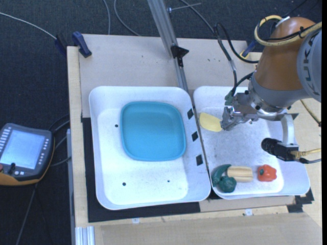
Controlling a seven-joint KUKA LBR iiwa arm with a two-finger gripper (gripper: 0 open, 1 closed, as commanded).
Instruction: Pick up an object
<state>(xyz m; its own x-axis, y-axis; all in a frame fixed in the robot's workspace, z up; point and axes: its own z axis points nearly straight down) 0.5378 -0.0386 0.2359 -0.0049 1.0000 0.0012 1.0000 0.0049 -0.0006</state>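
In the right bin, a pale yellow piece lies by the left wall. My gripper hangs low right beside it, its tip at the piece's right edge; I cannot see whether the piece is held. Along the bin's front edge lie a green pepper, a tan cylinder and a red pepper. The grey and orange arm hides the bin's back right part.
The left bin bears a blue square plate. A grey metal pole slants over the bench down to the gap between the bins. A black connector with a cable hangs over the right bin. A handheld control pendant lies off the bench at the left.
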